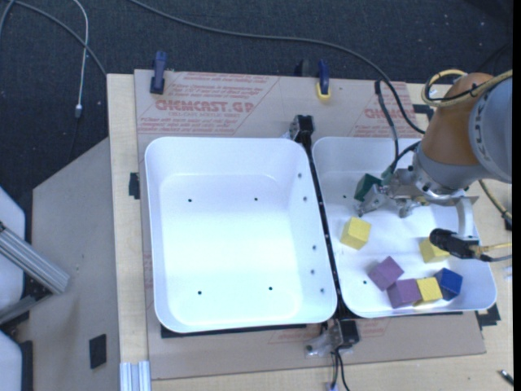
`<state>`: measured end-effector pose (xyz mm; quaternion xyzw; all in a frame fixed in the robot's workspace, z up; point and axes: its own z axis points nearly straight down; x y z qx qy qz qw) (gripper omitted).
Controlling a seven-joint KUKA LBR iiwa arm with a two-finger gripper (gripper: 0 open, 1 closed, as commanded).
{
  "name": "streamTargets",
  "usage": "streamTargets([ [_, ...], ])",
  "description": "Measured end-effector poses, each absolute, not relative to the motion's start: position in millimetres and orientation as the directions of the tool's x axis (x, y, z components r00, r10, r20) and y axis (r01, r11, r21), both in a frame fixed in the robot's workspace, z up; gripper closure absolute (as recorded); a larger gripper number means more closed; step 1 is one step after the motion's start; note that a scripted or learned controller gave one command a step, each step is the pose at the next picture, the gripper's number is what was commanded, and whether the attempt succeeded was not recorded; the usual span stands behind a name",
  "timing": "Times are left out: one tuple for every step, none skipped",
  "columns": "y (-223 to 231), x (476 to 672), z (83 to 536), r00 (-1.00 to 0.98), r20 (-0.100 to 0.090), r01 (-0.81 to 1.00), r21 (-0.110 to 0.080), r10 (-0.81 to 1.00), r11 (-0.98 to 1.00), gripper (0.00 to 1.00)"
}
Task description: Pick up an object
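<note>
Arm (pixel 468 129): we see it reach in from the right, over the right bin (pixel 488 296), grey with an orange band.
Gripper (pixel 383 200): it hangs low in the upper half of the right bin, pointing left, teal parts at its left end; we cannot tell how its jaws stand, and we see no block between them.
Nearest block: a yellow cube (pixel 356 233) lies on the bin floor just below and slightly left of the gripper, apart from it (a tilted square from above).
Other blocks: 5 more in the same bin, all lower and to the right of the gripper. A purple cube (pixel 385 272), a second purple block (pixel 403 292), a yellow block (pixel 429 290) and a blue block (pixel 449 283) crowd the bottom right corner; another yellow block (pixel 433 251) sits above them, partly behind a black part.
Left bin (pixel 159 218): white, beside the right bin.
Bench (pixel 122 177): a board under both bins, with 2 clamps on its far edge.
</note>
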<state>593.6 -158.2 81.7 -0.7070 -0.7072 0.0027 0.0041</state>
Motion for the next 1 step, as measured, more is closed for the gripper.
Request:
streamTargets([
  [-158.9,596.5,88.1,0.0,0.0,1.0,0.001,1.0,0.0,0.0],
])
